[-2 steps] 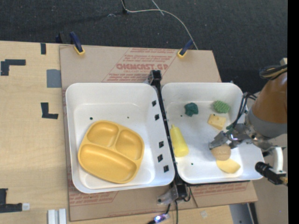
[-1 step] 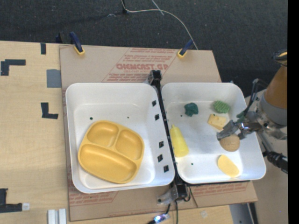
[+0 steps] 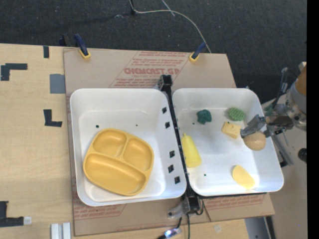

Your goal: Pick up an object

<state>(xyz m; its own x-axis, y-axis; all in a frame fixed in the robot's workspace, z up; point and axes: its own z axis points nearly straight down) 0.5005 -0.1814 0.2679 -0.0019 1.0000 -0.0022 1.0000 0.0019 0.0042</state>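
Observation:
The right bin (image 3: pixel 219 156) holds several small items: a dark green broccoli-like piece (image 3: pixel 203 116), a light green ridged piece (image 3: pixel 236 114), a yellow cheese wedge (image 3: pixel 230 129), a tan round lump (image 3: pixel 255 142), a long yellow piece (image 3: pixel 190 151) by the left wall and a pale yellow oval (image 3: pixel 243 177) near the front. My gripper (image 3: pixel 261 126) reaches in over the bin's right rim. It hangs just above the tan lump and right of the cheese wedge. I see nothing held in it.
A yellow divided plate (image 3: pixel 118 161) lies in the left bin (image 3: pixel 119 103). A black divider (image 3: pixel 172 128) runs between the bins. Both bins rest on a cardboard sheet (image 3: pixel 149 68) clamped at the back. The arm's wrist (image 3: pixel 299 103) stands beyond the right rim.

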